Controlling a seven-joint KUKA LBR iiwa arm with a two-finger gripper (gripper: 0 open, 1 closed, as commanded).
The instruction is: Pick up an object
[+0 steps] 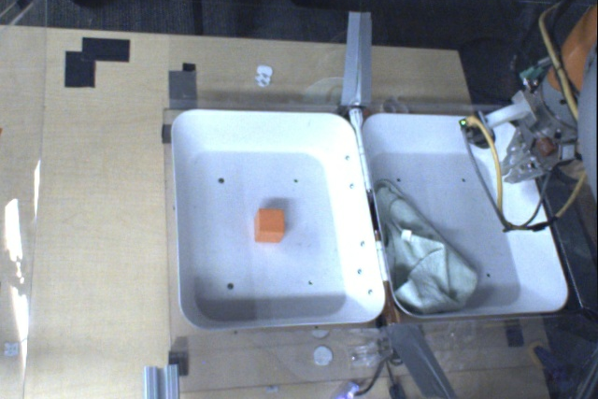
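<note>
Orange cube (270,225) sits mid-floor of left bin (187,201), clear of walls, easy reach for you. Grey cloth (425,262) slumps against right bin's (551,290) lower-left corner. Hand (528,159) hovers at frame right edge above right bin; grip state: cannot tell.

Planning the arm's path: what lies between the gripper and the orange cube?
In the camera view, the crumpled grey cloth in the right bin and the ridge where both bins meet lie between the gripper and the orange cube.
</note>
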